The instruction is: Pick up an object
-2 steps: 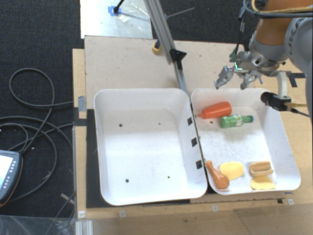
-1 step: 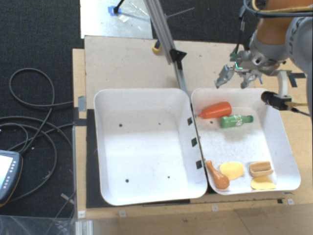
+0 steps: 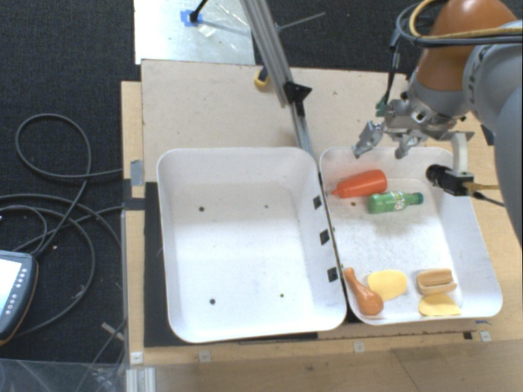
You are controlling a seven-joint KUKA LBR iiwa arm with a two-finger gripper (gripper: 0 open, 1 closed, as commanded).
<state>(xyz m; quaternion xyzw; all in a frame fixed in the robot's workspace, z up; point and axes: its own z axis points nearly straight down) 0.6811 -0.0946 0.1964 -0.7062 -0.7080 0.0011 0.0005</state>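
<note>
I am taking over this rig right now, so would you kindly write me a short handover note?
Gripper: open, holding nothing, hovering over the far edge of the right bin.
Right bin: orange carrot beside the green bottle at the far end; drumstick, yellow piece, hot dog and chip at the near end.
Done: nothing picked.
Left: descend, grasp one object, lift.
</note>
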